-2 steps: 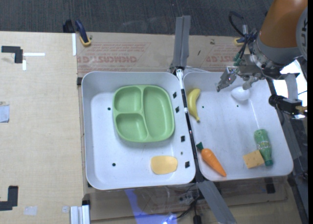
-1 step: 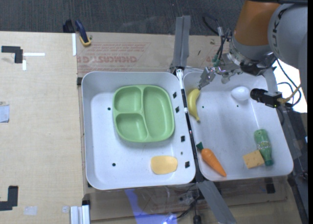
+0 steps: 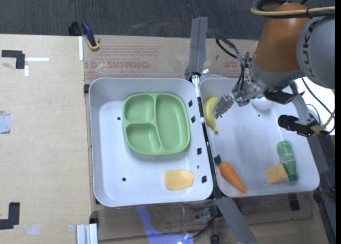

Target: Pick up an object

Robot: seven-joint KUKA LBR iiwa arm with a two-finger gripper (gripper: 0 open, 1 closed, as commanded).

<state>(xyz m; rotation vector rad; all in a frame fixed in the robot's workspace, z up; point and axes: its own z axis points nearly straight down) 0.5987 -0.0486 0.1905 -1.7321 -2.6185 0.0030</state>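
Robotics lab bench: grey-and-orange arm [image 3: 290, 35] at 2 o'clock, two white bins [image 3: 101, 147] centre, cardboard backing [image 3: 133, 59] at 12, toy food, dark carpet beyond.

Open floor mid right bin [image 3: 256, 136]; banana [image 3: 211, 111] by divider, carrot [image 3: 232, 176], prob. bottle [image 3: 286, 159] at edges.

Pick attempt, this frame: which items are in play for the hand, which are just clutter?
In play: hand, banana right beside it.
Lying about: carrot, green bottle, cheese wedge, green divided plate, yellow slab.
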